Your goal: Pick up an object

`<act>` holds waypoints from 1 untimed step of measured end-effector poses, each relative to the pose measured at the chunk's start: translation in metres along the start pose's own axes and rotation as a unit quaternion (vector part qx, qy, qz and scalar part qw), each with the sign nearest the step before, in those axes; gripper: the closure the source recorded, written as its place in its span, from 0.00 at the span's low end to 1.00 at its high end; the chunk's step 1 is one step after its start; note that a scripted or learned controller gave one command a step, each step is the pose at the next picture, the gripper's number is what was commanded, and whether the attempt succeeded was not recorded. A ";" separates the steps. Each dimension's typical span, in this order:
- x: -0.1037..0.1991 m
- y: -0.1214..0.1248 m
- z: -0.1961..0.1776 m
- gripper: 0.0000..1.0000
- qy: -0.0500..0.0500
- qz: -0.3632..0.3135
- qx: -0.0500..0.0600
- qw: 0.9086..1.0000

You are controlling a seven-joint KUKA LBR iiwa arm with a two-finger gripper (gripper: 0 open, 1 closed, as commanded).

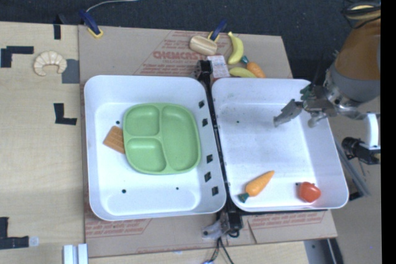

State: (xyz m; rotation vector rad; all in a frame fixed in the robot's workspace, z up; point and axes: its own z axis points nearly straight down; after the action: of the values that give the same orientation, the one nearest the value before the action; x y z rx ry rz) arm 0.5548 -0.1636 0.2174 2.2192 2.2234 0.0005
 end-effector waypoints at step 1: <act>0.043 0.015 -0.008 0.00 0.000 0.000 0.000 1.000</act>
State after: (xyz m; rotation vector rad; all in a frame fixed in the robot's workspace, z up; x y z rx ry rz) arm 0.5698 -0.1203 0.2255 2.2199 2.2240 -0.0001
